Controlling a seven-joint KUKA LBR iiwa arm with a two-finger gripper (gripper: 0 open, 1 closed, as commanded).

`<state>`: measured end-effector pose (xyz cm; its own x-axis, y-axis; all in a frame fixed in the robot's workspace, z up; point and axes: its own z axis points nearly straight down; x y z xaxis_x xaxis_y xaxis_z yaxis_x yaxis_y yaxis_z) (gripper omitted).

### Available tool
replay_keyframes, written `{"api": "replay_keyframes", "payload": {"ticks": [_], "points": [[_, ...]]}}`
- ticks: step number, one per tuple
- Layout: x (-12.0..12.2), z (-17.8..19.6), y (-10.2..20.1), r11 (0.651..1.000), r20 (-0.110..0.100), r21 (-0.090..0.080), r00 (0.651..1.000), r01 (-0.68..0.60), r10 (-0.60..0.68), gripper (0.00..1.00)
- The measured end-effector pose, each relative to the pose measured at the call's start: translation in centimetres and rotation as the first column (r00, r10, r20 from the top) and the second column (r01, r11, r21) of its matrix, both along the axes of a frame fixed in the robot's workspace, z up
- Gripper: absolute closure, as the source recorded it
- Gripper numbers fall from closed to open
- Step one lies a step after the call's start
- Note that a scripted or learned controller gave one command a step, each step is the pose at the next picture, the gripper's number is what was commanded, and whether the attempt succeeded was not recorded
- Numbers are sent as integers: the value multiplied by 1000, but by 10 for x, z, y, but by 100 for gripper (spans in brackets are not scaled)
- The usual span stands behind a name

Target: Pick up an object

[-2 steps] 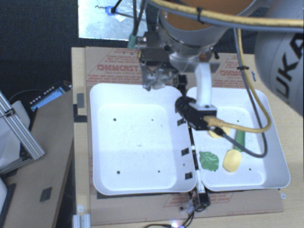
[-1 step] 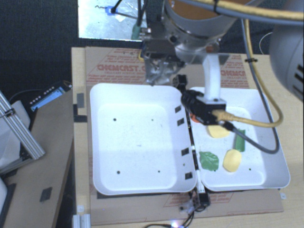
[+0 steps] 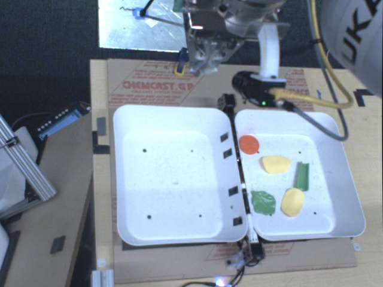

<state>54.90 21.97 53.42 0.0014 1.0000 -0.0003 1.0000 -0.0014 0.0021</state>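
Observation:
My gripper (image 3: 200,61) hangs high above the bench behind the far edge of the left bin (image 3: 131,160), with nothing seen in it. In the right bin (image 3: 335,214) lie a round red-orange piece (image 3: 249,144), a pale yellow lump (image 3: 275,164), a dark green stick (image 3: 302,176), a leafy green piece (image 3: 263,202) and a yellow lemon-like piece (image 3: 292,202). All of them rest on the bin floor, well below and to the right of the gripper.
A brown cardboard sheet (image 3: 149,82) lies under both bins. A shiny metal plate (image 3: 128,14) sits at the back left. Aluminium rails (image 3: 24,166) stand at the left edge. A yellow cable (image 3: 326,100) runs over the right bin's far rim.

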Motion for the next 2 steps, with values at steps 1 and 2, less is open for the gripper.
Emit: {"api": "replay_keyframes", "payload": {"ticks": [1, 2], "points": [[77, -1, -2, 1000, -1, -1, 1000, 0, 0, 100], [52, 1, -3, 1000, -1, 1, 1000, -5, 5, 100]]}}
